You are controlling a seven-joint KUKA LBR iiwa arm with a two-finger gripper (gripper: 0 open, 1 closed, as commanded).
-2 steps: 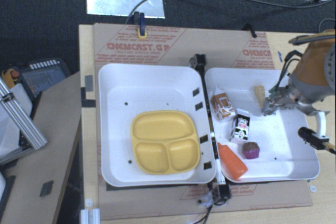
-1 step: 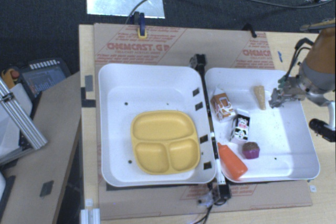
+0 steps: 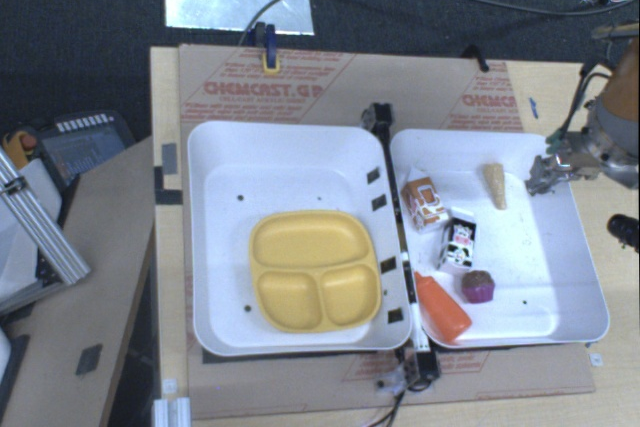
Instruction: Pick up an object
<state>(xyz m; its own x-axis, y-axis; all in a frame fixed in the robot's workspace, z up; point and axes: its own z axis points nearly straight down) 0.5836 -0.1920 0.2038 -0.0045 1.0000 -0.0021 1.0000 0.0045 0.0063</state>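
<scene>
The right bin [image 3: 560, 245] holds several small objects: an orange-and-white carton [image 3: 424, 202], a black-and-white cow-print box [image 3: 459, 244], a purple lump [image 3: 478, 287], an orange carrot-like piece [image 3: 441, 307] against the left wall, and a tan cone-like piece [image 3: 495, 185] near the back. My gripper [image 3: 543, 174] hangs at the bin's right back rim, to the right of the tan piece and apart from it. Nothing shows between its fingers.
The left bin [image 3: 215, 215] carries a yellow three-compartment plate [image 3: 315, 270]. Black clips [image 3: 381, 118] join the bins along the middle divider. Cardboard lies under both bins. A cable crosses the dark floor behind the bench.
</scene>
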